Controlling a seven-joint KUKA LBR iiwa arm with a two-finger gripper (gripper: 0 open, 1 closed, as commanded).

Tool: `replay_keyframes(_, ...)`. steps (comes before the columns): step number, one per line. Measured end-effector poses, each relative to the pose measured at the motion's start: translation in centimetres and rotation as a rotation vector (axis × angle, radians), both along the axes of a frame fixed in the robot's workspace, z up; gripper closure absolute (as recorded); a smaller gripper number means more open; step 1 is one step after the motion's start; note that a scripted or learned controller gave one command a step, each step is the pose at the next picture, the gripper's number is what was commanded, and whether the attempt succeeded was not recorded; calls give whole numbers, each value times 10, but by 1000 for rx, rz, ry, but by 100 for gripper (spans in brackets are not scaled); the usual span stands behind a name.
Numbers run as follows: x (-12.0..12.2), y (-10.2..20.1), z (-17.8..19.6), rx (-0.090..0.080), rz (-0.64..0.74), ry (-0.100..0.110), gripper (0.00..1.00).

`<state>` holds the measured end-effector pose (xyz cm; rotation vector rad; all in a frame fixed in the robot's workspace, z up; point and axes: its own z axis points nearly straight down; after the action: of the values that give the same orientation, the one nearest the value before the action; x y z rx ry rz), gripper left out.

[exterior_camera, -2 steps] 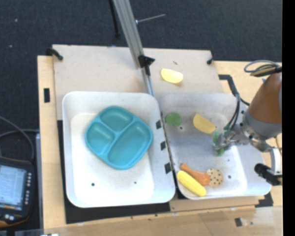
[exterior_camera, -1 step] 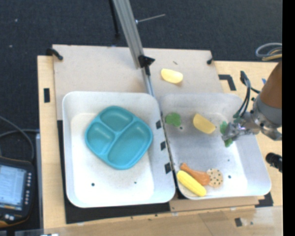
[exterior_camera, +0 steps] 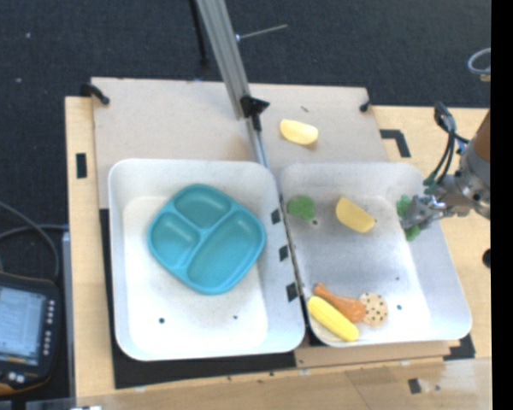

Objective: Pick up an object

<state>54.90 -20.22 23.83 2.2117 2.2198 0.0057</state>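
Observation:
The right bin (exterior_camera: 427,297) holds several small items. A green piece (exterior_camera: 301,207) and a yellow lump (exterior_camera: 355,215) lie near its far side. At the near edge a yellow corn-like piece (exterior_camera: 332,319), an orange carrot-like piece (exterior_camera: 340,304) and a speckled cookie (exterior_camera: 374,308) lie together. My gripper (exterior_camera: 417,213) hangs over the right bin's far right rim, above the bin floor. Something small and green (exterior_camera: 405,205) shows right at its tip, and I cannot tell whether this is a held thing or part of the gripper.
The left bin (exterior_camera: 137,314) holds a teal divided plate (exterior_camera: 207,237). Another yellow lump (exterior_camera: 298,131) lies on the board behind the bins. A slanted metal post (exterior_camera: 227,49) rises from between the bins at the back.

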Motion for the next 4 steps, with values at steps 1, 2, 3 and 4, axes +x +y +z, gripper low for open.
replay_keyframes(1,1,-1,1,2,1,6,100)
replay_keyframes(2,15,60,2,4,4,6,100)
replay_keyframes(3,24,113,-5,4,4,8,100)
replay_keyframes(4,36,163,-14,3,3,7,100)
